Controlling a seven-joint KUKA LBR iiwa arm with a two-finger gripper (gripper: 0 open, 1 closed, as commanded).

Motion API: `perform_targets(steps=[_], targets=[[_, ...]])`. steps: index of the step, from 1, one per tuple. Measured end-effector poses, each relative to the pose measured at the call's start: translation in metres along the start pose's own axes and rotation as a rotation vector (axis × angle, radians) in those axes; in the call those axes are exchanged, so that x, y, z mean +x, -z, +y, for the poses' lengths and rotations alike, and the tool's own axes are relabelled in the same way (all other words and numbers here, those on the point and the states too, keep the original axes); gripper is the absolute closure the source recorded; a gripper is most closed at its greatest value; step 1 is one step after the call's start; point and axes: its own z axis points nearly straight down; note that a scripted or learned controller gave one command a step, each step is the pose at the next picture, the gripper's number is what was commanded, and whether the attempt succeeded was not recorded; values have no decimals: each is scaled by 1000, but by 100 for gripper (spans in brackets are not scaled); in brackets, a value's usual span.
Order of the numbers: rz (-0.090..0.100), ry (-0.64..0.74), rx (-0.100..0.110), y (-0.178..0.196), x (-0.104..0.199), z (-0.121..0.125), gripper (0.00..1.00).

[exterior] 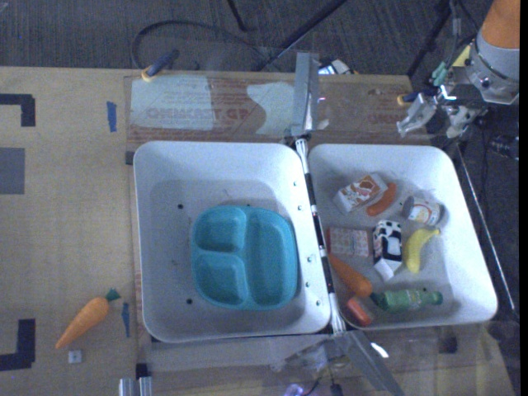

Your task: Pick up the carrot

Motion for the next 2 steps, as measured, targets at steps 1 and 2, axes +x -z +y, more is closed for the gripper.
perform_targets(steps=[1, 2], targets=[[-2, 76, -3, -29, -72, 3, 0], [12, 188, 1, -185, -61, -26, 0]])
